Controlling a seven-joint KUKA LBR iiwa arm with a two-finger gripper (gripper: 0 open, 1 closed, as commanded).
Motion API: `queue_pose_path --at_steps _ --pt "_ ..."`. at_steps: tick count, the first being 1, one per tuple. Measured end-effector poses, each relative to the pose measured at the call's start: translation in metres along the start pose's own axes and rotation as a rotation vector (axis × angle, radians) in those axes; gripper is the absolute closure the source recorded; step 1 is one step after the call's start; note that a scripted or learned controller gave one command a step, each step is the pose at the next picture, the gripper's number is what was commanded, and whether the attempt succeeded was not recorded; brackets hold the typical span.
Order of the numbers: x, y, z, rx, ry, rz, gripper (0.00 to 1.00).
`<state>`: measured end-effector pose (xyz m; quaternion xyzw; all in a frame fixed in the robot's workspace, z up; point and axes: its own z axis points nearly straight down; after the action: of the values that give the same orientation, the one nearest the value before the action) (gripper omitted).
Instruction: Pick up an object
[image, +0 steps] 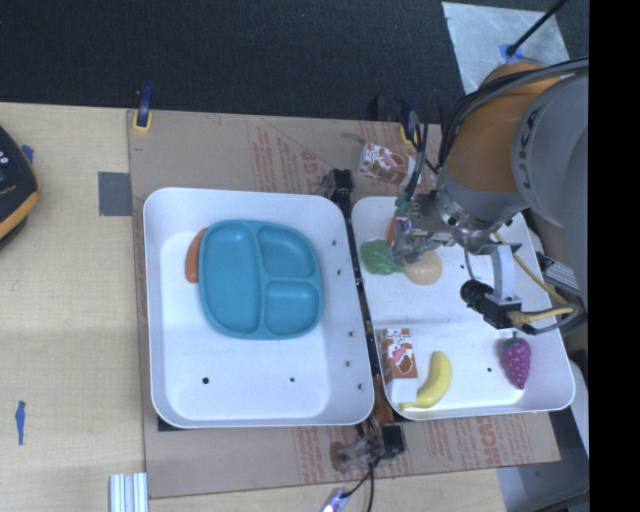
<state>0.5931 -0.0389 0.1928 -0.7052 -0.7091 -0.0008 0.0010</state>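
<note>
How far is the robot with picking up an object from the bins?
Done: the end effector is down in the right bin, at the green object and pale round object. In hand: nothing visibly held. Left: grasping and lifting; the banana, grapes and packet lie untouched.

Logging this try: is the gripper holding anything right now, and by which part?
Cannot be told. The gripper is low in the right bin, over the green toy and pale round toy.
</note>
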Motion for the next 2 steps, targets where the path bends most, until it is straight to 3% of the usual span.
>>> queue_pose_path --at_steps 1,2 --pt "-0.0660 0.0187 -0.0386 0.002 -0.003 0.004 1.00" --pt "-0.0652 0.0186 -0.0381 0.003 -0.002 0.002 0.00"
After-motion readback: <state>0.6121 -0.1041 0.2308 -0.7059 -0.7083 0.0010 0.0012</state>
